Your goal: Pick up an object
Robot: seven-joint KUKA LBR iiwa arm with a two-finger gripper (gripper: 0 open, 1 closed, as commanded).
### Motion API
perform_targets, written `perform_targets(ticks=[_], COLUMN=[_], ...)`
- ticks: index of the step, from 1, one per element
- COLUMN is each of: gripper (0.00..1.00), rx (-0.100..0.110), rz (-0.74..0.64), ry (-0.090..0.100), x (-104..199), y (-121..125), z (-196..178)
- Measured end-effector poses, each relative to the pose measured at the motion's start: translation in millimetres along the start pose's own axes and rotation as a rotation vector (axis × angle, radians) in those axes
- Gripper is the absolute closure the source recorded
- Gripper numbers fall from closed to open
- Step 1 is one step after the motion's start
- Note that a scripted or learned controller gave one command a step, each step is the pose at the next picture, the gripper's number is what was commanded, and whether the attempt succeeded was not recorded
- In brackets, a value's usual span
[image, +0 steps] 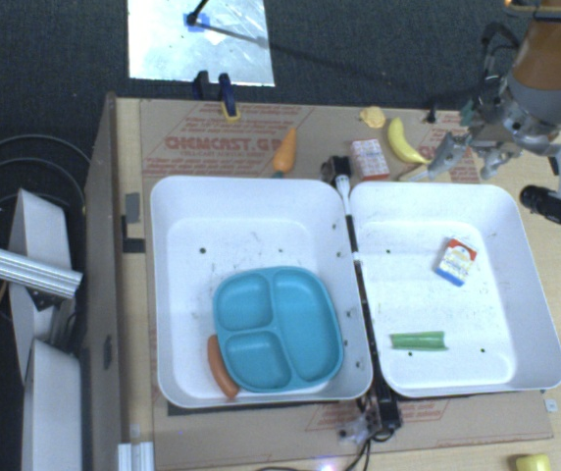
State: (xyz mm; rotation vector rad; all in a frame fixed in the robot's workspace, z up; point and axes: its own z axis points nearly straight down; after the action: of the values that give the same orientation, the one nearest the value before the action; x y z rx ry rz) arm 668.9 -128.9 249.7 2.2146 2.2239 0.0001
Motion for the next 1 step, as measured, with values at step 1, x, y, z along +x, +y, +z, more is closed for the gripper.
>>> perform_targets(ticks=[1], gripper=[0.00], rx=[0.009], rz=[0.008], ry=[0.002], x=[-45.4], y=[-34.7], z=[104.1])
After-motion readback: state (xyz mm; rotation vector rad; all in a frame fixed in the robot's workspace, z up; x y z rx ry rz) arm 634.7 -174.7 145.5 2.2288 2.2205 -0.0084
